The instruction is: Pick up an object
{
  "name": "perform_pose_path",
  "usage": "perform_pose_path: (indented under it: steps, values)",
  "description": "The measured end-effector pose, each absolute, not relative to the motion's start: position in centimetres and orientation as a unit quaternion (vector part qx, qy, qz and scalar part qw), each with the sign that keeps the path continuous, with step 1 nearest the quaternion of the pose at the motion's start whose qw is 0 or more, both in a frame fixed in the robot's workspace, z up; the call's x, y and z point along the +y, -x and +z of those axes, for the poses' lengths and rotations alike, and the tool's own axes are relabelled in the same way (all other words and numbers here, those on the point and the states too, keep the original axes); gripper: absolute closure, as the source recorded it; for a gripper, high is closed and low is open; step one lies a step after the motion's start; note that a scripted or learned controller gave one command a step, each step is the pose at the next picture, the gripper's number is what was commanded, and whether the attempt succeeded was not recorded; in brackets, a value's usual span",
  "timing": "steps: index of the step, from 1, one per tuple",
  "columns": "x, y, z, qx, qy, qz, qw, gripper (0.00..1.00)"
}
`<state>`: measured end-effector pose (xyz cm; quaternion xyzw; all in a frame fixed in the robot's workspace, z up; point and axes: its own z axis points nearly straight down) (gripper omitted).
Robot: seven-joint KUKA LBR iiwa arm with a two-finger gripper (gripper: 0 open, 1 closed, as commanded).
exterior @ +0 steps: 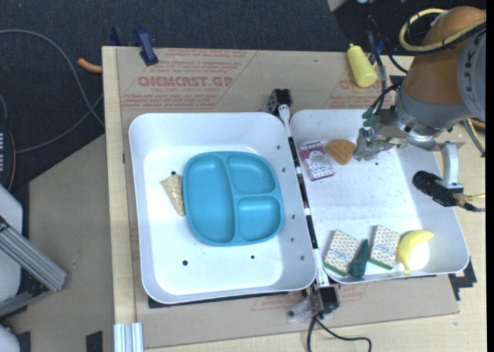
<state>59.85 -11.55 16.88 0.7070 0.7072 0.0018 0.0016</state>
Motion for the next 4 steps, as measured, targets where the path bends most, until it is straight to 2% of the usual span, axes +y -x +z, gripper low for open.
perform_pose_path:
  steps: [1, 2, 3, 4]
  values:
    - [-10.5, -61.1, 12.4, 0.707, -0.707, -0.0006, -0.001, 1.0]
    - [-3.0, -57.5, 18.5, 0.708, -0.706, 0.0002, -0.001, 1.0]
    - [-6.6, -62.0, 18.5, 0.707, -0.707, 0.0001, 0.001, 1.0]
    - [-6.6, -62.0, 18.5, 0.707, -0.707, 0.0001, 0.001, 0.0]
